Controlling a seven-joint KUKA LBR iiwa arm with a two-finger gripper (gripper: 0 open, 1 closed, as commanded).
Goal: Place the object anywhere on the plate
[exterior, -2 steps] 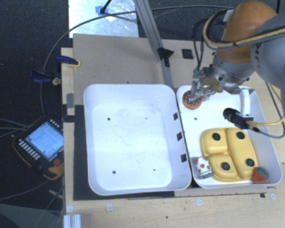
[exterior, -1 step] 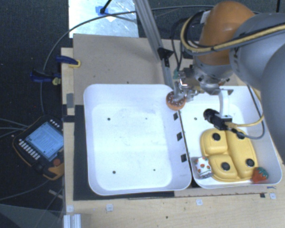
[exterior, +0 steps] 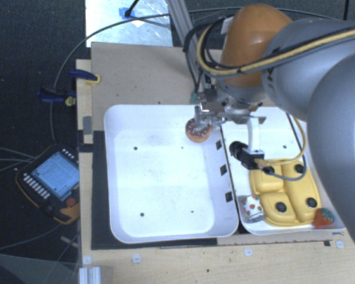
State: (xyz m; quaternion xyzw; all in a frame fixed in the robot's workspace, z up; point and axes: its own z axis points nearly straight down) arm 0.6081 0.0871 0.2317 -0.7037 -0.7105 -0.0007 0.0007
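A small round brown object (exterior: 197, 131), like a biscuit or doughnut with speckles, sits at the tips of my gripper (exterior: 200, 122). The metal fingers (exterior: 202, 112) come down on it from above and are shut on its upper edge. Gripper and object are over the far right corner of the left bin (exterior: 124, 158), close to the wall between the two bins. The grey arm with its orange band covers much of the right bin (exterior: 281, 132).
In the right bin lie a yellow moulded piece (exterior: 284, 194) with dark round holes, a small white and red item (exterior: 251, 207) and a red strawberry-like toy (exterior: 325, 217). A black cable connector (exterior: 242, 154) hangs off the wrist above the yellow piece. A teach pendant (exterior: 50, 179) lies left of the bench.
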